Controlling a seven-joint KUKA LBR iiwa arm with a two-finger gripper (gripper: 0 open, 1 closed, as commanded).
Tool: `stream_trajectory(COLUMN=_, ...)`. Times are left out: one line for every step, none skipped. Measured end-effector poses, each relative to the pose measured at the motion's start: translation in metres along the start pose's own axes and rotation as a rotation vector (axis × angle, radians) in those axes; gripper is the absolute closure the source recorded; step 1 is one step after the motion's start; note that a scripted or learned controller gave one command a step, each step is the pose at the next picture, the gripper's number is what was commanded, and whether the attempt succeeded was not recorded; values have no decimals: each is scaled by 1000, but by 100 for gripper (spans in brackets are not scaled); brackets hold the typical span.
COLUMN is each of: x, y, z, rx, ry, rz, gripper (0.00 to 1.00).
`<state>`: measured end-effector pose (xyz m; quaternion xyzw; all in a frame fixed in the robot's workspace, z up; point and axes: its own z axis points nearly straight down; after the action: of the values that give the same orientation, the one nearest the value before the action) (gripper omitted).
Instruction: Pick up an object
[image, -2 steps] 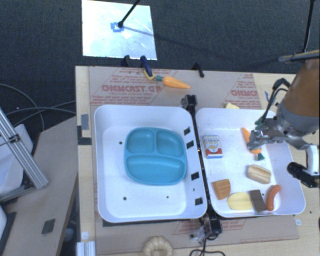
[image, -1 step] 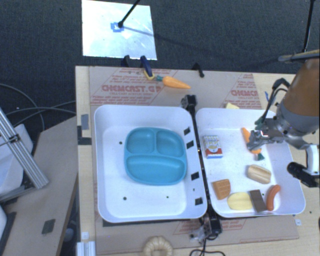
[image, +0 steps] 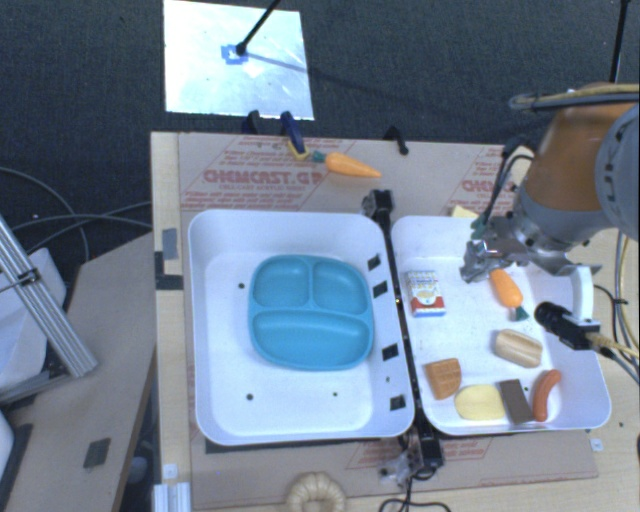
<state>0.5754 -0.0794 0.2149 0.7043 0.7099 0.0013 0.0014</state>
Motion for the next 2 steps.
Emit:
stream_trajectory(x=34, y=37, z=-9, rx=-1, ry=1, rz=0, gripper=100)
stream_trajectory(x=77, y=56, z=-1, rx=0, ry=0, rz=1, gripper=100)
